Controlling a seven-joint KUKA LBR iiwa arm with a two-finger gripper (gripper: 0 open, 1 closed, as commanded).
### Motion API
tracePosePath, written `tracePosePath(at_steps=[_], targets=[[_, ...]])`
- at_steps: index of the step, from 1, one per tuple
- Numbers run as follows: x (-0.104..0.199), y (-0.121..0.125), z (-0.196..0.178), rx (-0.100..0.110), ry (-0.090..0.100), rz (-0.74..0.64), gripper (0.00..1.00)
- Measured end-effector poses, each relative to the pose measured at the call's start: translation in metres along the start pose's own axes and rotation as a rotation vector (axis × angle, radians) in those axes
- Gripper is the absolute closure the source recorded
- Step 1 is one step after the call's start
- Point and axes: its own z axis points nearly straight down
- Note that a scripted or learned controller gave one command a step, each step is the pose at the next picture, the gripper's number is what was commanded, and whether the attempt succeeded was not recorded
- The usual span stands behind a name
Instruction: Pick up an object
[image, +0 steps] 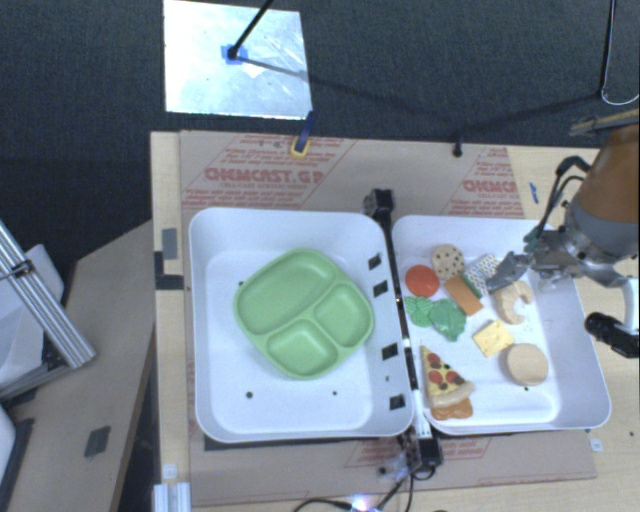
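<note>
Two shallow white plastic bins sit side by side on the bench. The left white bin (215, 250) holds a pale green three-compartment plate (303, 312). The right white bin (575, 395) holds small toy foods: a pizza slice (445, 380) near the front edge, a round tan bun (526, 363), a green leafy piece (437, 316), a yellow cheese square (492, 338), an orange wedge (463, 294), a red tomato disc (421, 281), a speckled round cookie (448, 260) and a pale curved pastry (513, 300). The grey arm's two-finger gripper (512, 268) hovers low just above the pastry; whether the claw is spread or pressed together cannot be told.
</note>
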Motion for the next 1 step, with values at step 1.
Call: tracePosePath(at_steps=[1], targets=[[0.0001,0.0029,-0.0058,-0.011,-0.002,-0.002,0.0]])
